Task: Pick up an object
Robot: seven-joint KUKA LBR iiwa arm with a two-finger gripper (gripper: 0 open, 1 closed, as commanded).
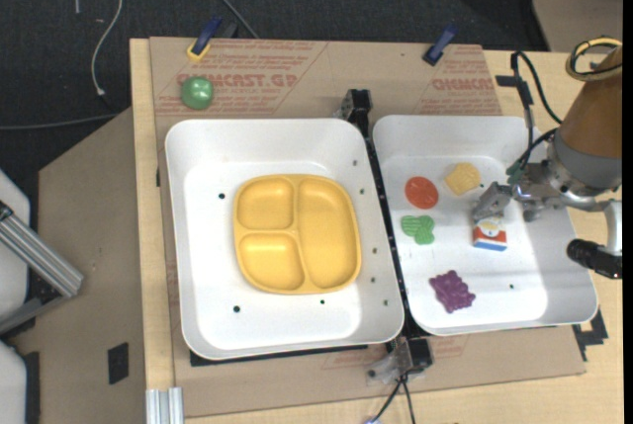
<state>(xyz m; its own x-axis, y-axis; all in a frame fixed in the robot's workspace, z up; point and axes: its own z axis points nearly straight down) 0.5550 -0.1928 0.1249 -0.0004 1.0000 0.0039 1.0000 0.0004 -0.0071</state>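
You have two shallow white bins, smooth plastic with rounded corners, side by side on a cardboard-covered tabletop. The left bin holds a glossy yellow plate moulded into three compartments. The right bin holds five small pieces, all apart from one another: a flat red-orange oval, a pale yellow piece with a ridged top, a lumpy green piece, a knobbly purple cluster, and a small toy in white, red and blue whose form is too small to make out.

The gripper sits low over the right bin, its grey metal tip just above the toy in the view. You cannot tell whether the jaws are released or clenched; the tip is blurred and nothing can be seen between them. The arm is cut off at the right edge, its orange band showing above the wrist.

Red print on the cardboard reads roughly "CHASCAST GP" at upper left, and is repeated, partly hidden by the right bin, at upper right. A green ball rests on the cardboard beyond the left bin. Two blue clamps grip the far edge.
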